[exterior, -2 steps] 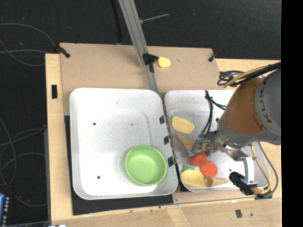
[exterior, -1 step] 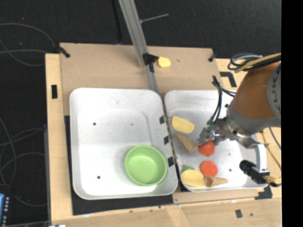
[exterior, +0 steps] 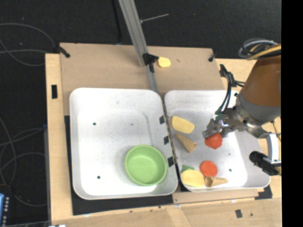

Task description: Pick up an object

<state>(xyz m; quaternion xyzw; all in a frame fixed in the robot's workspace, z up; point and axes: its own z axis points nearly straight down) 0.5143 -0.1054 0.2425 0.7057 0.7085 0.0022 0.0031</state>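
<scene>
My gripper [exterior: 214, 132] hangs over the middle of the right bin [exterior: 199, 100], reaching in from the right. A small red round piece [exterior: 214, 142] sits right at its fingertips, and the fingers look shut on it. Around it in the same bin lie a yellow oblong piece [exterior: 182, 124], a tan cone [exterior: 187, 144], a second red round piece [exterior: 208, 168], a pale yellow lemon shape [exterior: 192, 178] and another small cone [exterior: 216, 181] near the front edge.
A green bowl [exterior: 146, 165] stands at the front of the left bin [exterior: 94, 108]. A small yellow object [exterior: 164, 62] lies on the bench behind the bins, beside a slanted metal pole [exterior: 134, 27]. A green scrap [exterior: 187, 168] peeks out by the divider.
</scene>
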